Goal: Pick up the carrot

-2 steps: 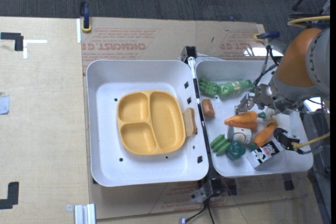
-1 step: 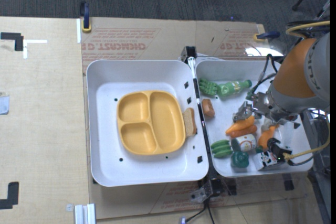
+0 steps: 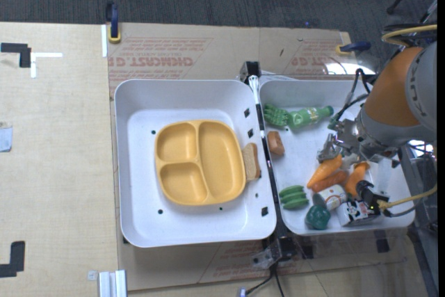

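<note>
The carrot (image 3: 324, 176) is an orange, tapered piece lying slantwise in the right bin (image 3: 389, 219), near its middle. My gripper (image 3: 336, 148) reaches in from the right and sits right over the carrot's upper right end, touching or almost touching it. The grey arm with its orange band (image 3: 393, 90) hides the bin's far right part.
The right bin also holds a green bottle (image 3: 300, 116), a brown bread-like piece (image 3: 276, 143), a green pod (image 3: 293, 197), a dark green lump (image 3: 318, 217), a second orange piece (image 3: 357, 177) and a white can (image 3: 334, 200). In the left bin (image 3: 132, 219) lies a yellow divided plate (image 3: 199, 162) beside a toast slice (image 3: 251, 161).
</note>
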`<control>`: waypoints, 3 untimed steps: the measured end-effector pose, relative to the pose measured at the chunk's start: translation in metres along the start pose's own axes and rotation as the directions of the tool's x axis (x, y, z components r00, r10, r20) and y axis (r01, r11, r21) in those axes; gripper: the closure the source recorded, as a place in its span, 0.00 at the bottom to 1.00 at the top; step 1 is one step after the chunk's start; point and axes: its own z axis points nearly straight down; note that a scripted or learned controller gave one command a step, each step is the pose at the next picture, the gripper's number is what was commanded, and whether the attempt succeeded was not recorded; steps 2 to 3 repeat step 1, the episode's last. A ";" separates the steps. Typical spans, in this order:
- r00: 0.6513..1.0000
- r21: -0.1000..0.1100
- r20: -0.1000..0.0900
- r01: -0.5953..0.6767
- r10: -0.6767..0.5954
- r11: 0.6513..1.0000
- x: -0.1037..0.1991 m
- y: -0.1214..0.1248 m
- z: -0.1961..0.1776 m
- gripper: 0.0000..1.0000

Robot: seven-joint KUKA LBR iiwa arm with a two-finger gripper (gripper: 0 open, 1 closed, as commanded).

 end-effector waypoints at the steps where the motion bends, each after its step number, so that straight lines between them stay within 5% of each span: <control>1: 0.990 0.000 0.002 -0.140 0.140 0.990 0.068 -0.056 -0.090 1.00; 3: 0.990 0.000 0.002 -0.140 0.140 0.990 0.068 -0.056 -0.090 1.00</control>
